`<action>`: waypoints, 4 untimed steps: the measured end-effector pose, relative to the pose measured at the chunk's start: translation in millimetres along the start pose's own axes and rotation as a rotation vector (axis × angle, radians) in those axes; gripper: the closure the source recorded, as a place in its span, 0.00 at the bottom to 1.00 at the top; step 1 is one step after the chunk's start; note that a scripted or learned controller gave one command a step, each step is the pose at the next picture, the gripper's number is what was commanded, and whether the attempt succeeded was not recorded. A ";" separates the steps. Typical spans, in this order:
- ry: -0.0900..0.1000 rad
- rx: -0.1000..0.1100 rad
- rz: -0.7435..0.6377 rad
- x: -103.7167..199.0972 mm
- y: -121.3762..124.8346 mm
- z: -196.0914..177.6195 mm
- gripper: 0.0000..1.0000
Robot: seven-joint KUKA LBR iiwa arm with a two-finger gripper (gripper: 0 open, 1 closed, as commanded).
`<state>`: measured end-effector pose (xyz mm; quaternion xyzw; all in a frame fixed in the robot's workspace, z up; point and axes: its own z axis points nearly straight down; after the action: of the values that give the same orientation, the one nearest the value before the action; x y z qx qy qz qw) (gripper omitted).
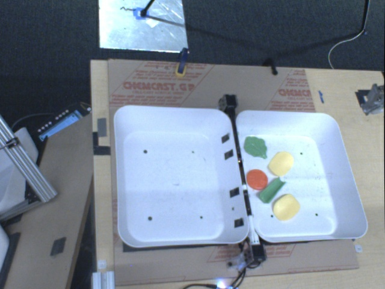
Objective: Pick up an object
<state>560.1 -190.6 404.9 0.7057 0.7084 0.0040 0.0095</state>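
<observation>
The tool's state cannot be told, and by the rig it will be coming in from the right. All five pieces are lying in the right white bin [328, 179], crowded toward its left wall. The far yellow rounded lump [281, 163] and the near yellow rounded lump [286, 207] are sitting rightmost, so probably reached first. The dark green stick [272, 189] is slanting near-left to far-right, touching the orange-red disc [257, 178]. The crumpled green piece [255, 146] is lying farthest.
</observation>
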 end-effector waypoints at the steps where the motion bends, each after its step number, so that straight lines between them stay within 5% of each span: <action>1: 0.005 0.010 -0.004 19.4 53.7 -29.2 1.00; 2: 0.006 0.013 -0.003 45.3 87.6 -47.1 1.00; 3: 0.008 0.017 -0.001 87.0 72.8 -41.5 1.00; 4: 0.006 0.014 -0.002 114.6 111.2 -51.1 1.00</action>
<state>669.8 -75.1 457.3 0.7050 0.7092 0.0014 0.0024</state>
